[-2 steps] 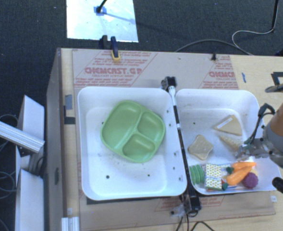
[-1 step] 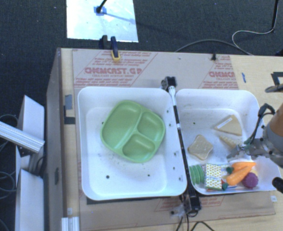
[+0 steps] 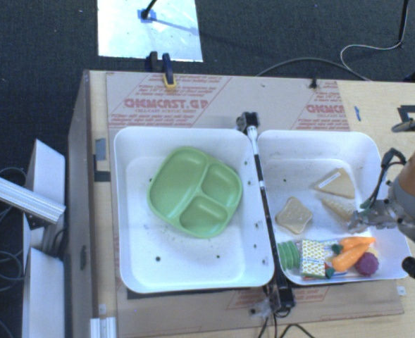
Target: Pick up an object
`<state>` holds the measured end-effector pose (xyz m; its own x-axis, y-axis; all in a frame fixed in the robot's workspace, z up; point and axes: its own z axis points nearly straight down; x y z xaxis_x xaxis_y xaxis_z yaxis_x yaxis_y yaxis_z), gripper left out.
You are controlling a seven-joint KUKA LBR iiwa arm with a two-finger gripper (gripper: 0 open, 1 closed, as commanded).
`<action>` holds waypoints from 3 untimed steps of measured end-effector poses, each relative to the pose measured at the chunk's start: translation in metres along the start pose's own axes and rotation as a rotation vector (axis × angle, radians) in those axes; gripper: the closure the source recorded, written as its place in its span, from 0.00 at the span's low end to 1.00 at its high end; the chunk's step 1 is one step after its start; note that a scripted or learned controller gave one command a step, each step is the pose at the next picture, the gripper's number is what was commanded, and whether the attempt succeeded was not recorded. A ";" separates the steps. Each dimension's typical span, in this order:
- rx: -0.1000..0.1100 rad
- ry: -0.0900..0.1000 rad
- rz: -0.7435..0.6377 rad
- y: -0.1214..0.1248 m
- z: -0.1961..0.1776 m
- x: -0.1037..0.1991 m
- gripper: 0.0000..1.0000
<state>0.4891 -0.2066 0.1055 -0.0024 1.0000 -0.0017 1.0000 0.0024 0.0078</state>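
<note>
In the right bin, small objects lay scattered: a toast slice, two pale wedges, and, along the near wall, a green piece, a patterned packet, a carrot and a purple ball. The gripper hung just above the carrot; its jaw state could not be told. The left bin held a green divided plate.
</note>
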 end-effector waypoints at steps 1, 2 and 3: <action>0.000 0.000 0.000 0.000 0.000 0.000 0.00; 0.007 0.001 0.002 -0.003 0.021 0.000 0.00; 0.003 0.000 0.000 -0.001 0.011 0.000 1.00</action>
<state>0.4878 -0.2066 0.0949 -0.0019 1.0000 -0.0016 1.0000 0.0019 0.0046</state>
